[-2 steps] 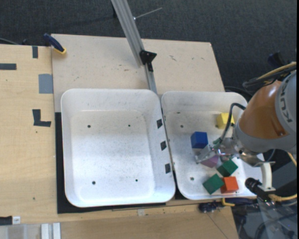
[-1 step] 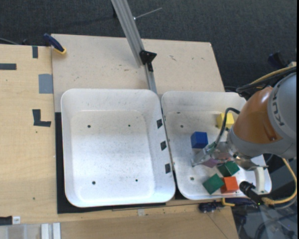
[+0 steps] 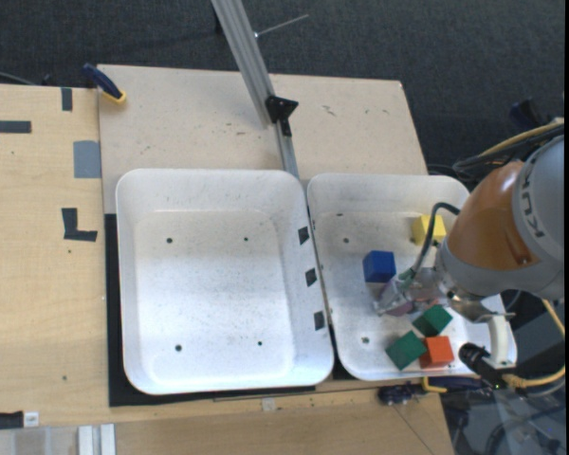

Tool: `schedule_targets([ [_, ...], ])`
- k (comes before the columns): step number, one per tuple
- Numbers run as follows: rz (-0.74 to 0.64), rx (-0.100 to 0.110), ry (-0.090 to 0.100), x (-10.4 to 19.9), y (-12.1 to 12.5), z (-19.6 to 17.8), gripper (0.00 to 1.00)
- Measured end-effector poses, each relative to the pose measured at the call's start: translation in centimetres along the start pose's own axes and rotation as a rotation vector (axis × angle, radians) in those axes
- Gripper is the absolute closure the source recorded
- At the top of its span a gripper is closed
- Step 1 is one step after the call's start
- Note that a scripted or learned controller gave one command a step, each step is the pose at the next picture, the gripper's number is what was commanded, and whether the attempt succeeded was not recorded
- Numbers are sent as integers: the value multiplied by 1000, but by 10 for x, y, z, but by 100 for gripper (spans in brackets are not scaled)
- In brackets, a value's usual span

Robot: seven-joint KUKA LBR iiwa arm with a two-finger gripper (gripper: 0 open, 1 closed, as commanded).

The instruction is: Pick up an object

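Rt bin (image 3: 360, 192): blue cube (image 3: 379, 265), yellow block (image 3: 427, 228), two green cubes (image 3: 432, 319), orange cube (image 3: 438, 351). Gripper (image 3: 400, 297) low among them, prob. lining up grasp; grip state unreadable. Left bin (image 3: 209, 183) alongside.

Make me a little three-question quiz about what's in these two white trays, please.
1. True or false: the blue cube lies in the left bin.
2. Which block touches the orange cube: a) yellow block b) green block c) blue cube?
3. Fill in: the end effector hangs over the ___ bin.

Key: 1 false; 2 b; 3 right.
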State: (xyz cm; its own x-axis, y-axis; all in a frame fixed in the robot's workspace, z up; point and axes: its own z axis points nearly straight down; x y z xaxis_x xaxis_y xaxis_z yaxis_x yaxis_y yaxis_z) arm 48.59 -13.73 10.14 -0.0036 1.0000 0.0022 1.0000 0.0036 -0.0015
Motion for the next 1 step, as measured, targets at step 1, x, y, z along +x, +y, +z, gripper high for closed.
schedule_targets([
  [1, 2, -3, -2, 4, 0, -42, 100],
])
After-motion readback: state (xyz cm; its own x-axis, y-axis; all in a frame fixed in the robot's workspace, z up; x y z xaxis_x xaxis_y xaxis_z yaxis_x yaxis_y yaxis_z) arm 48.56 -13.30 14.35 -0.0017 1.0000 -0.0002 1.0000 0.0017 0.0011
